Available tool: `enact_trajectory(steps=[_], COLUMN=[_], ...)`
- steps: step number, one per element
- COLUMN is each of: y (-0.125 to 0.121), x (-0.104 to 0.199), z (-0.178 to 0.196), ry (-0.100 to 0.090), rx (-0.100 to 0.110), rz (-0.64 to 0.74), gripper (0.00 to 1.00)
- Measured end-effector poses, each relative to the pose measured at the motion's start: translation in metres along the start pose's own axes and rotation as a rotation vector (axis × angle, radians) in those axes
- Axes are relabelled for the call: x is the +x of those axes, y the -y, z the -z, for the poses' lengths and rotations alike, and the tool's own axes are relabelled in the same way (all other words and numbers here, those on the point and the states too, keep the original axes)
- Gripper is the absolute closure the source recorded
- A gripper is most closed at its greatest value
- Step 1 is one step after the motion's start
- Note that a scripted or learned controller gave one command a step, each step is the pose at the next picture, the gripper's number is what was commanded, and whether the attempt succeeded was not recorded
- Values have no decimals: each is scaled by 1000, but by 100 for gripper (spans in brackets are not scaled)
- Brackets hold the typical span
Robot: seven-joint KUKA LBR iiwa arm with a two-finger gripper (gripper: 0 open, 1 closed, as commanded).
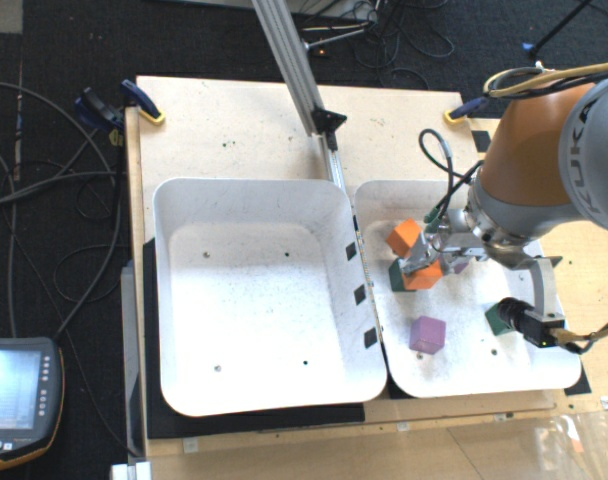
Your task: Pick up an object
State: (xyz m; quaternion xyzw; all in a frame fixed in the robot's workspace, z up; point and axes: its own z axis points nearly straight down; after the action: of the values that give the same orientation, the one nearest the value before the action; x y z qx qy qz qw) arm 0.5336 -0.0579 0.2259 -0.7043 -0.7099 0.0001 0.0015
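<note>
On the counter (234, 118), the right bin (544, 373) holds the blocks. The gripper (421, 260) sits low over two orange blocks, one (405, 236) just behind, one (424, 277) just beneath; fingers' state unclear.

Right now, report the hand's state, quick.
Hand: low in the right bin, over the orange blocks and a green piece; whether it is open, closed or holding anything cannot be told.
</note>
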Motion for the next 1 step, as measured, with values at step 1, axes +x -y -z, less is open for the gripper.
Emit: enact_trajectory(steps=[1], y=[3], x=[61], z=[-6], ry=[-1], rx=[0], rz=[0], gripper=[100])
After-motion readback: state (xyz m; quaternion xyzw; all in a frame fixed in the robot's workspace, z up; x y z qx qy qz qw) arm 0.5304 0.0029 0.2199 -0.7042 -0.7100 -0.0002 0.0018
